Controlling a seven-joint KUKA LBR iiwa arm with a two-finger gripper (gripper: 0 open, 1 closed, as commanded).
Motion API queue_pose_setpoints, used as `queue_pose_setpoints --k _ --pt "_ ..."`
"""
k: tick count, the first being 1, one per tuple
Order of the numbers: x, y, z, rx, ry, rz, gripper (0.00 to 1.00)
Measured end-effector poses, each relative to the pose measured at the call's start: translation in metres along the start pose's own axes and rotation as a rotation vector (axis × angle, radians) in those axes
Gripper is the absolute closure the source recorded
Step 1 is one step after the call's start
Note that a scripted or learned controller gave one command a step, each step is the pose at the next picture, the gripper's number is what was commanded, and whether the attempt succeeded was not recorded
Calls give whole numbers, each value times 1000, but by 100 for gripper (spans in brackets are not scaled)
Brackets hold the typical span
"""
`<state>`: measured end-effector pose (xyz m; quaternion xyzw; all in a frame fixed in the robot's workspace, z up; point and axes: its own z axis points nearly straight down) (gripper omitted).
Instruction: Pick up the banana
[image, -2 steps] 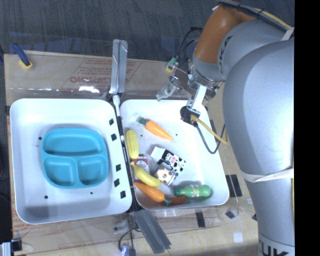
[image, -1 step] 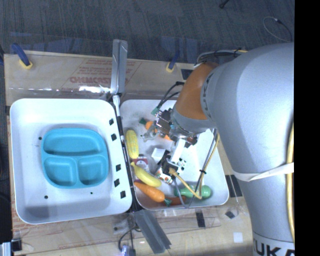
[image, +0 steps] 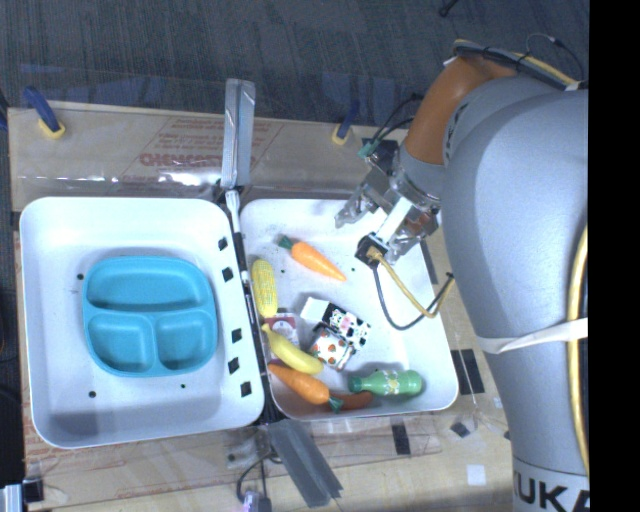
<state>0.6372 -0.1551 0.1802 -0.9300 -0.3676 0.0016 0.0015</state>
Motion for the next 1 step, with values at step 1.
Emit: queue_pose_setpoints --k 1 --pt "-9 -72 66 -13 8 310 0"
